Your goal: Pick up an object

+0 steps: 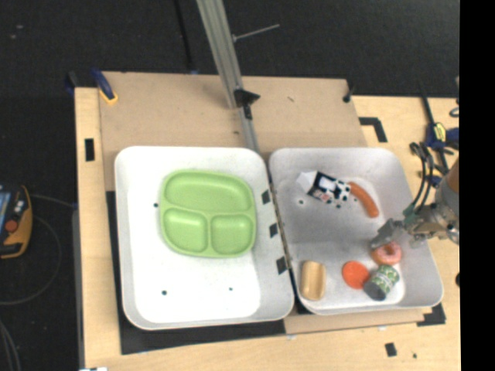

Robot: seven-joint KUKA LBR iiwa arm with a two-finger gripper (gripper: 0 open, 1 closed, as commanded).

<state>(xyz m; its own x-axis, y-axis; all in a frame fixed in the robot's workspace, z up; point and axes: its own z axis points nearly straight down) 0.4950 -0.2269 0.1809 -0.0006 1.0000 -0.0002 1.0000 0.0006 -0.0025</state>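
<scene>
The right bin (pixel 340 161) holds several small objects. A black-and-white box (pixel 328 188) lies near the back, with an orange sausage-shaped piece (pixel 365 199) just to its right. Along the front lie a tan cylinder (pixel 312 279), an orange-red disc (pixel 354 273) and a green-grey can (pixel 382 282). A pink ring (pixel 387 253) sits above the can. My gripper (pixel 392 236) comes in low from the right edge, just above the pink ring and close to or touching it. I see nothing held in it.
The left bin (pixel 139 284) bears a green divided plate (pixel 207 212). A grey metal rail (pixel 226 60) slants from the top down to the gap between the bins. Cables (pixel 428 157) hang at the right beside the arm.
</scene>
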